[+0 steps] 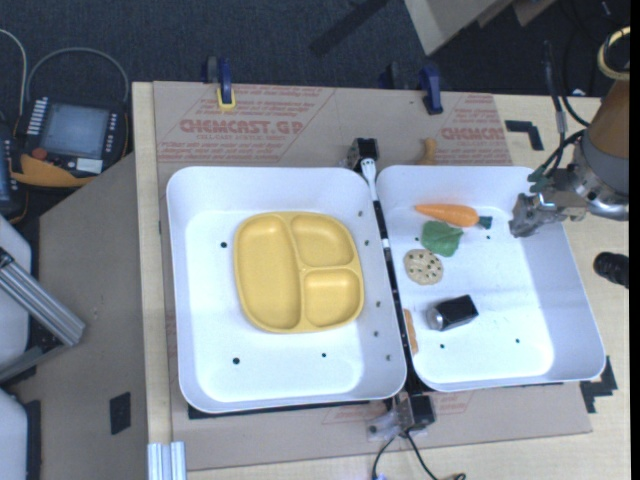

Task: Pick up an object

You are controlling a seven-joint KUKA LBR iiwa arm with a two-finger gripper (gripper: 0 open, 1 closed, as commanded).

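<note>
I see four small items in the right bin [560, 318]. A carrot [447, 213], orange with a dark green tip at its right end, lies across the upper part. Just below it, touching or nearly so, is a green leaf [440, 238]. Below and left of the leaf is a round tan cookie [423, 266] with dark spots. Further down lies a black can [454, 313] on its side, its grey end facing left.

The left bin [200, 268] holds a yellow tray [297, 270] with three compartments.

The gripper [527, 214] sits over the right bin's upper right area, right of the carrot and apart from it. I see nothing between its fingers. I cannot tell how far they are open.
</note>
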